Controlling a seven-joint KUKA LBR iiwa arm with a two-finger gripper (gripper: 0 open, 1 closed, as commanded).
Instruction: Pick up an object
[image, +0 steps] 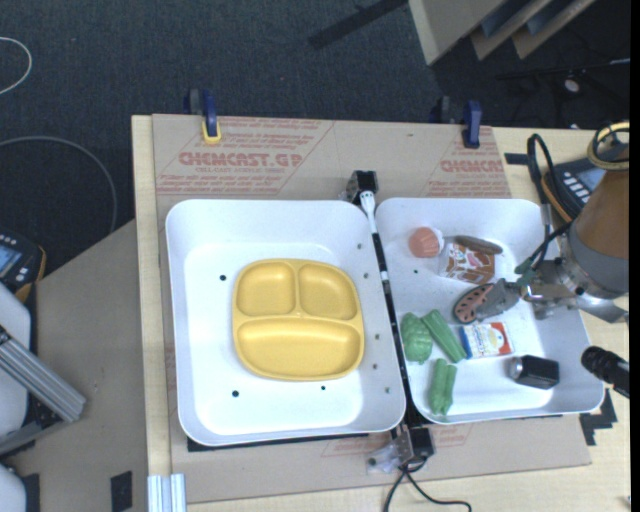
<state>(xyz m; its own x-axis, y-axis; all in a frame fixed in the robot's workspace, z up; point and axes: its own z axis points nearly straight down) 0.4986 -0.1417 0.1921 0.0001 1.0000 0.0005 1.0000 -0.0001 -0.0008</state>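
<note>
Camera view: I cannot tell how the fingers (508, 292) stand; lower squarely over the brown oval object (474, 301) just beside them, avoiding the green pieces (430, 337) below

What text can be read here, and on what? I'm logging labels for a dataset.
"CHEMCAST G P", red, on the brown board behind the left bin.
"CHEMCAS", cut off, on the same board behind the right bin.
Print on the small packets in the right bin: too blurred to read.
</note>
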